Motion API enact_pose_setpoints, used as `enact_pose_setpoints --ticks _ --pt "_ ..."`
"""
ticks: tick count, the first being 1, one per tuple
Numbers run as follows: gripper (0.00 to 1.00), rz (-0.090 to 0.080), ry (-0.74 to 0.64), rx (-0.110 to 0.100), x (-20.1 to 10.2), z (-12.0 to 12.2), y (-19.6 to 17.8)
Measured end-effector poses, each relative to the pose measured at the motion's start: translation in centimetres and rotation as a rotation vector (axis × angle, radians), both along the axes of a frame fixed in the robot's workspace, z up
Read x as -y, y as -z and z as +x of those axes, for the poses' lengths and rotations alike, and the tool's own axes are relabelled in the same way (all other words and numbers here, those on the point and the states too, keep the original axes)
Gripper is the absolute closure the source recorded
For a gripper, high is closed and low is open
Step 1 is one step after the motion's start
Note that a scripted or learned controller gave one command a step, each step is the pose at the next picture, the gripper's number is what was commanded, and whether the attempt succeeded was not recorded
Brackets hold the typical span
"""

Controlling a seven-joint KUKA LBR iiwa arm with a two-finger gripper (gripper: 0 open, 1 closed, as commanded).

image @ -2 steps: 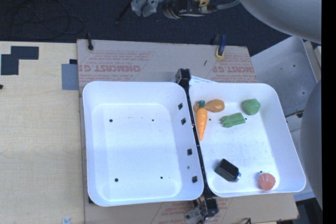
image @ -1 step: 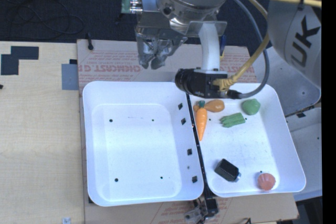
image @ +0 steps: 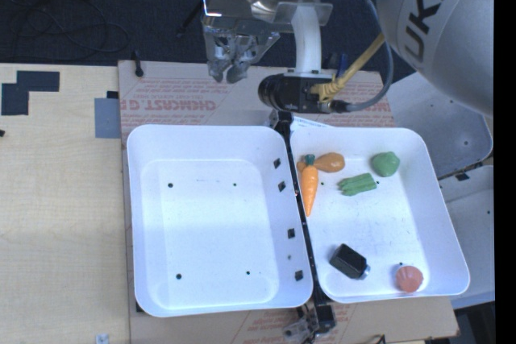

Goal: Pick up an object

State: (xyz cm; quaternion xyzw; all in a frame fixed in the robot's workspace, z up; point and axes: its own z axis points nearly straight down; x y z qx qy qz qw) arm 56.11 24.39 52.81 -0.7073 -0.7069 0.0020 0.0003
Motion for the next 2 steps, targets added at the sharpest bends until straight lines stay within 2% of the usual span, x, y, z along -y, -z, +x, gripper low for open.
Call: enact_pose_setpoints --ticks 1,2 --pt "1.00 0.001 -0.005 -0.004 0.0 -8.9 -1.0" --pt "1.00 0.000 0.001 0.002 0.3 -1.1 -0.8"
